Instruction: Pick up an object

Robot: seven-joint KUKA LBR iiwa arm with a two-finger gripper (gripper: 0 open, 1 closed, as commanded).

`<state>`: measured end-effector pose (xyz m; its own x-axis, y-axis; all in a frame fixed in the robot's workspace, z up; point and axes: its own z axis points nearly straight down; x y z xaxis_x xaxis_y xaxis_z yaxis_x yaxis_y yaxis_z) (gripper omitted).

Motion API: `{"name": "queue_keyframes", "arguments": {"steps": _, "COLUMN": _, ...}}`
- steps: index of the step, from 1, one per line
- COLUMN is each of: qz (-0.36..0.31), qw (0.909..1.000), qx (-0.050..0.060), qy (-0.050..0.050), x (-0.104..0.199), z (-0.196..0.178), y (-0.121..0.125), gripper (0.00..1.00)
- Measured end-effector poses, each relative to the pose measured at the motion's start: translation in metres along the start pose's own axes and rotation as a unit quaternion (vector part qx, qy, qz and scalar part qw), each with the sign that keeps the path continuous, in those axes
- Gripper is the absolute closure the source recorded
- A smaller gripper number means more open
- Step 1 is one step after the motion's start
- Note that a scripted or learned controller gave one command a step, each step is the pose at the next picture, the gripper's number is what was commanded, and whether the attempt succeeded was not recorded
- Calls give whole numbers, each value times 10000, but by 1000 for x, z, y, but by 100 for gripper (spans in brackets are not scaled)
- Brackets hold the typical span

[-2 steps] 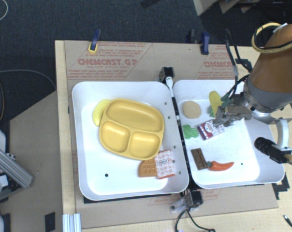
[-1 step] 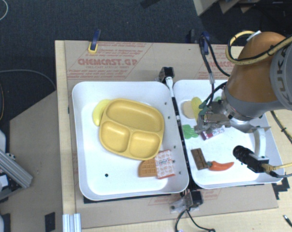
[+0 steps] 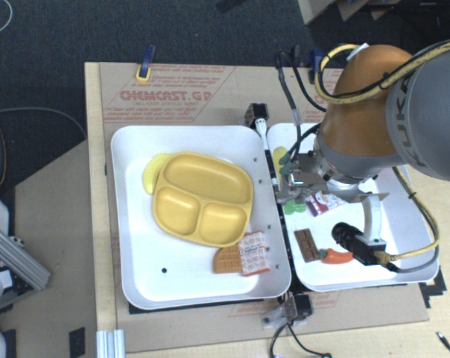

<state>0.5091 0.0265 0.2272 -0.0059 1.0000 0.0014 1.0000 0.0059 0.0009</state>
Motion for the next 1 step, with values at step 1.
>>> {"name": "queue_keyframes", "arguments": {"steps": 1, "qz": -2, "qw": 10000, "qx": -3, "qy": 1, "x": 54, "z": -6, "y": -8, "gripper": 100}}
